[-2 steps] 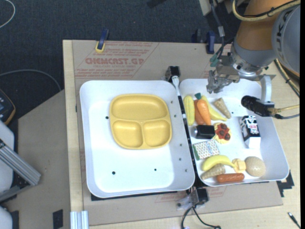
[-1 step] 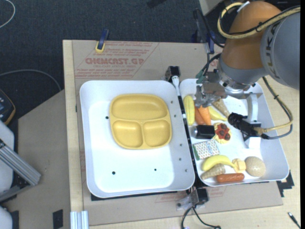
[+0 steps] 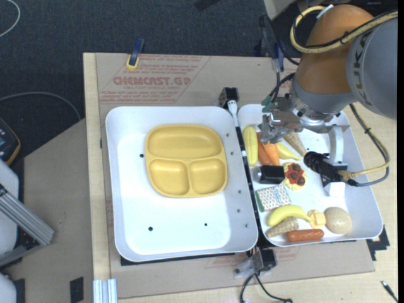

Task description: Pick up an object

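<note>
The carrot (image 3: 270, 152) lies near the far-left corner of the right bin (image 3: 366, 202), slanting between a yellow corn cob (image 3: 251, 145) and a pale banana-like piece (image 3: 289, 149). The gripper (image 3: 276, 126) hangs right over its upper end, so the step in hand looks like the descent onto a target. Whether the fingers are spread or closed I cannot tell, and nothing is visibly held. The next move probably calls for a short straight drop and a squeeze across the carrot's narrow width, without catching its close neighbours.

These are smooth, rounded plastic toy foods: a curved banana (image 3: 285, 214), a glossy sausage (image 3: 304, 235), a beige egg-shaped lump (image 3: 338, 219), a small black block (image 3: 272, 173), a red strawberry (image 3: 294, 175) and a flat patterned packet (image 3: 273, 198). The left bin (image 3: 120, 169) carries a matte yellow divided plate (image 3: 186, 158). Both bins sit on a brown cardboard-covered table (image 3: 101, 93).
</note>
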`<state>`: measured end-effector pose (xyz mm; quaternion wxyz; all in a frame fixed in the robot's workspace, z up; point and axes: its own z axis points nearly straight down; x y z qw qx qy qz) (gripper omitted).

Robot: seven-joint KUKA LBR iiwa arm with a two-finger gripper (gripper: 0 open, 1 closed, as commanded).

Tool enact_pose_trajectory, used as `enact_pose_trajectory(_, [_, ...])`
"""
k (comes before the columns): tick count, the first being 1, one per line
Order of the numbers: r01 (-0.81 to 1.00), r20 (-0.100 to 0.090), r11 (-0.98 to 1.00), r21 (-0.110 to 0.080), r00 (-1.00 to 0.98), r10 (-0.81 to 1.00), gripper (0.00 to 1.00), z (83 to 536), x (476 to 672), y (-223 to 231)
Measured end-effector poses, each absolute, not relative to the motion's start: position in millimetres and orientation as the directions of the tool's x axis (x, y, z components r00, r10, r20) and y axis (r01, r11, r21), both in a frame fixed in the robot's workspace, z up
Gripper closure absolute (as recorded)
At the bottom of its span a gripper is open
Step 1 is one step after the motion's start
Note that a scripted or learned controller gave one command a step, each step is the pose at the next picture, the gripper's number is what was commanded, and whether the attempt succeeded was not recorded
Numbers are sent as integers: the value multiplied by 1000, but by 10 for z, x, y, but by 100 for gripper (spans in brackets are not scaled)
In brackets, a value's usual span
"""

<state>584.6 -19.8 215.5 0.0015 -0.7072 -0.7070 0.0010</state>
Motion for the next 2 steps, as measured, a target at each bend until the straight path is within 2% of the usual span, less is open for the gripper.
enact_pose_trajectory(1, [1000, -1, 0, 3, 0, 1000, 100, 2344, 5928, -248])
enact_pose_trajectory(2, [1000, 0, -1, -3, 1, 1000, 100, 2273, 5826, -300])
